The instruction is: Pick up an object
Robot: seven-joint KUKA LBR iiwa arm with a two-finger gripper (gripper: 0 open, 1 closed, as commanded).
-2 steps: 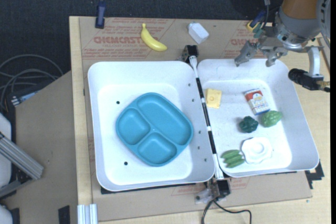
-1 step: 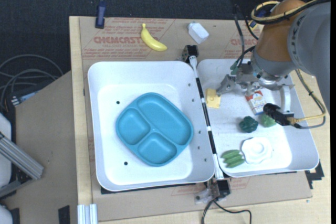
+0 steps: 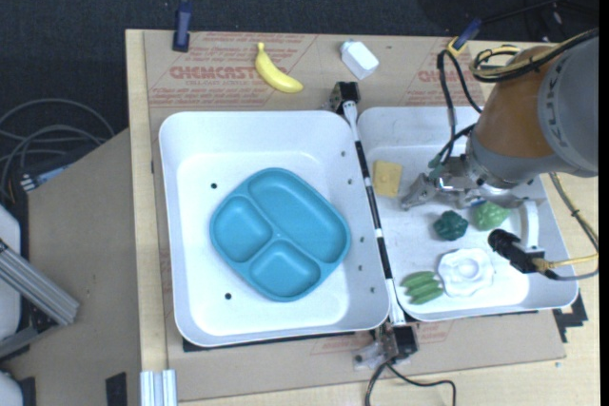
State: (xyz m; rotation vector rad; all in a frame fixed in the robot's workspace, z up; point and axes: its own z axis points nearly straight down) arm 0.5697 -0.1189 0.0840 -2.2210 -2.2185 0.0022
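Note:
My gripper hangs low over the middle of the right bin, open, with nothing between its fingers. A yellow block lies just to its left, near the bin's divider. Just below the gripper sit a dark green lump and a lighter green piece. Further toward the front lie a white round object and a green pea pod. The grey arm with its orange band comes in from the right and hides part of the bin.
The left bin holds a blue divided plate. On the bench behind the bins lie a banana, a white block and a small blue item. Cables loop beside the arm.

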